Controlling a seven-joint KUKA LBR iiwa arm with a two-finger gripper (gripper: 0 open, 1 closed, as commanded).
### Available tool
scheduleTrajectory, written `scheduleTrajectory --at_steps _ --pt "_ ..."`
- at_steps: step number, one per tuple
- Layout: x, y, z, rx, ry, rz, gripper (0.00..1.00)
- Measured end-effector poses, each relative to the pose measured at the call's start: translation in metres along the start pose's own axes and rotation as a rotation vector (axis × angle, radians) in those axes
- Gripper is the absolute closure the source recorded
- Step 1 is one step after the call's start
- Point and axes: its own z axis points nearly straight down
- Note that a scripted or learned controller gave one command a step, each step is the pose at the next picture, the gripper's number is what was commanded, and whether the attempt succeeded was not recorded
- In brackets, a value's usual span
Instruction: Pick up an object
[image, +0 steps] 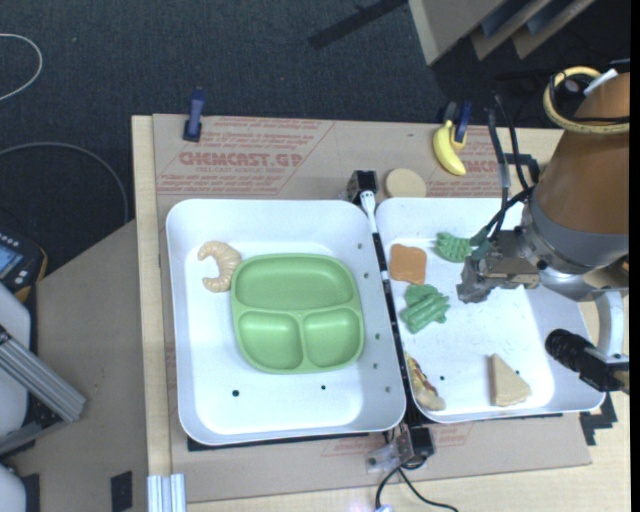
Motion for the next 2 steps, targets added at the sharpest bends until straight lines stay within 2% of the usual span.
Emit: scheduleTrajectory --at_steps 1,2 --pt "0.002 0.0 -0.005 0.007 0.0 -0.002 1.0" --pt "0.002 0.001 -0.015 0.005 0.0 -0.002 1.0"
